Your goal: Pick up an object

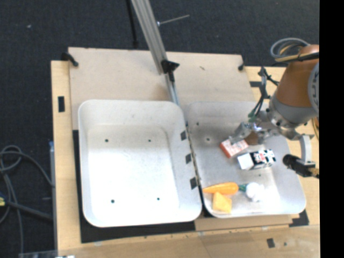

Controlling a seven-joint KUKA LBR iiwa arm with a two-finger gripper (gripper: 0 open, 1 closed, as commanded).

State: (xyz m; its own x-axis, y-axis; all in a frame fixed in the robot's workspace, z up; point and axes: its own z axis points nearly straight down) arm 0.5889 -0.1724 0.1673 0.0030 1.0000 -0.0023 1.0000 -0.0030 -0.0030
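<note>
Yellow wedge block (222,202) sits nearest us at the front edge of the right bin (287,198), touching the orange carrot-shaped piece (221,188) just behind it. White ball with a green end (252,190) lies just right of the carrot.

We count two candidates closer to the tool (248,129): a small red-and-white box (234,147) and a white toy car with dark markings (256,159). Red box is the likely target; it lies just forward-left of the tool, nearly under it, long axis running diagonally from front-left to back-right. Toy car is just beside the box, further front-right.

Arm (294,93) reaches in from the right, orange band above the wrist, wrist pitched down over the rear-middle of the right bin. We cannot tell the tool's state; too small and cluttered to read. We see nothing gripped.

Left bin (88,144) has no objects. Desk (118,74) carries both bins. Our read: grasp not yet made; next move needs a short shift toward the box and alignment across its short side.
</note>
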